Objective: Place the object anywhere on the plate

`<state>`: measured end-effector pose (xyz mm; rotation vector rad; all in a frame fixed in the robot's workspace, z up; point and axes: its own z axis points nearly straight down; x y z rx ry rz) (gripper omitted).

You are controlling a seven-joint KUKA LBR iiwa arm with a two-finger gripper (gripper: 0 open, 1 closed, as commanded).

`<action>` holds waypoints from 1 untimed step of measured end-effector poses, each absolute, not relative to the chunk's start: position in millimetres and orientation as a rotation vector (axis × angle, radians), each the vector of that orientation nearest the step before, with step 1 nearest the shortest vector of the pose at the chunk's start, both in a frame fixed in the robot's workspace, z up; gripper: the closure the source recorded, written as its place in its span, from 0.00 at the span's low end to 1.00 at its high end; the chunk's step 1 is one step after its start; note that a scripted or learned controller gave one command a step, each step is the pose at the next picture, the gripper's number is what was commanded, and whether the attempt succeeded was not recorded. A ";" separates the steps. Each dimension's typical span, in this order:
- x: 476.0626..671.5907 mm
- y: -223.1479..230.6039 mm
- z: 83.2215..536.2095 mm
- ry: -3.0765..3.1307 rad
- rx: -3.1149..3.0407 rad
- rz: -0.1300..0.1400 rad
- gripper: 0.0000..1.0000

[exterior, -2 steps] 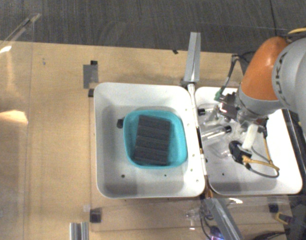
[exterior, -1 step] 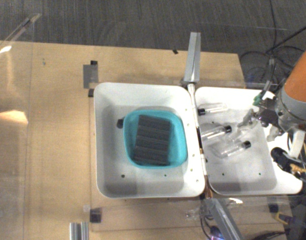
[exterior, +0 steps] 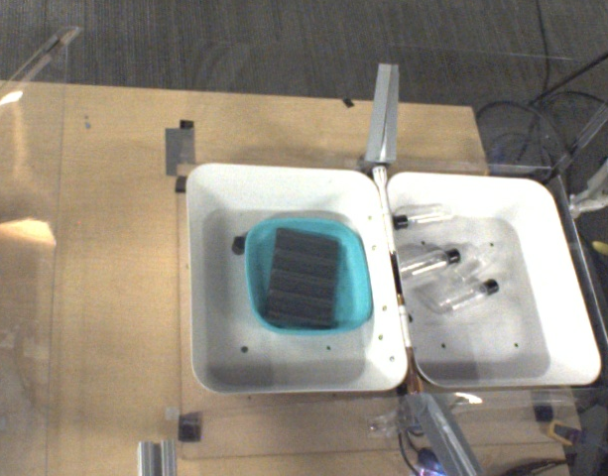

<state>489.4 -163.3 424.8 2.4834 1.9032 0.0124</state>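
Note:
A turquoise plate (exterior: 355,284) lies in the left white bin (exterior: 209,296). On the plate rests a dark grey ribbed block (exterior: 304,276), lying flat and a little tilted, covering most of the plate's middle. In the right white bin (exterior: 542,335) lie three clear tubes with black caps: one near the top left (exterior: 418,216), one in the middle (exterior: 430,261), one lower down (exterior: 467,294).
A grey metal post (exterior: 383,117) stands behind the seam between the bins. Cables run along the right side beyond the right bin. The wooden bench (exterior: 85,296) stretches to the left of the bins.

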 end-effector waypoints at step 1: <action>489.0 -194.9 437.2 1.700 2.627 0.012 0.00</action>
